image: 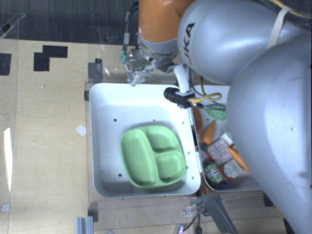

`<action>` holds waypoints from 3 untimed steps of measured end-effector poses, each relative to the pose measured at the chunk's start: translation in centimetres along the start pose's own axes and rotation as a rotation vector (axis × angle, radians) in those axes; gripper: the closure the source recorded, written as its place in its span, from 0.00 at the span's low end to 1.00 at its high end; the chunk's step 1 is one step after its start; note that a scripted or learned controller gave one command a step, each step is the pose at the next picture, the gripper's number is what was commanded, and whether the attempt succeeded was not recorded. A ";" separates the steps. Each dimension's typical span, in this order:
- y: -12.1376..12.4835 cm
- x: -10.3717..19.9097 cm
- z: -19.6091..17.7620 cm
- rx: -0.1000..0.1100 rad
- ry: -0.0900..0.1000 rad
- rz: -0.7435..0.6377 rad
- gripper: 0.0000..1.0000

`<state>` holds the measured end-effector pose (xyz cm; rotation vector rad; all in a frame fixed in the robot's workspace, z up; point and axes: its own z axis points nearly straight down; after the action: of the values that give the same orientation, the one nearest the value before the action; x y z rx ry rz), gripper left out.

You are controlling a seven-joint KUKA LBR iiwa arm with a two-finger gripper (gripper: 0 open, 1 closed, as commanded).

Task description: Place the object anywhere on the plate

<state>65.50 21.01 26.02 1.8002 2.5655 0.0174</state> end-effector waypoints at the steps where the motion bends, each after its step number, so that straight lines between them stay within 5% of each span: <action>1: -3.8 2.4 0.9 0.007 0.001 -0.014 1.00; 2: -11.6 4.1 5.6 0.010 0.000 0.158 1.00; 3: -5.1 3.9 4.3 0.008 0.001 -0.050 1.00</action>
<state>59.44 22.91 21.69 1.7378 2.6143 0.0078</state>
